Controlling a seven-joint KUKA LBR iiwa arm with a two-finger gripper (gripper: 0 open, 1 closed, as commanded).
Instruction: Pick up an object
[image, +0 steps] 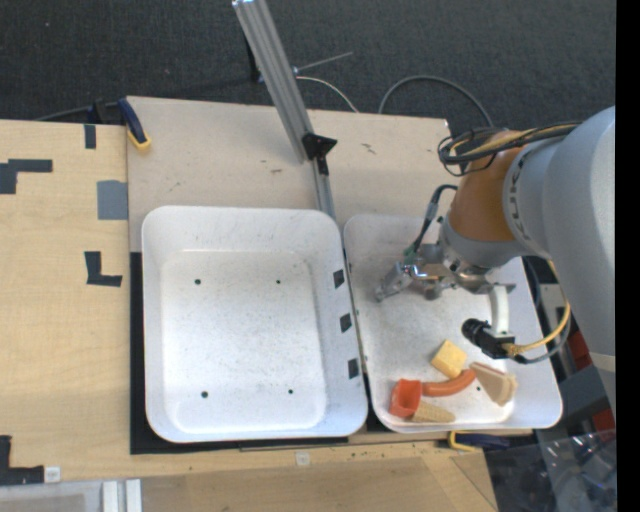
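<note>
Yellow block (449, 357) sits in right bin (385, 330), near corner, beside orange pieces (432, 391). Your claw (392, 286) hovers upslope toward bin's far-left part, nothing gripped; finger spread unclear. Target lies toward near-right from claw.

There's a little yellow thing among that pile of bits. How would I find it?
Start at the right-hand white bin and go to its near corner. The yellow block lies at the top of the cluster, above the orange curved piece: the only plain yellow chunk there.
</note>
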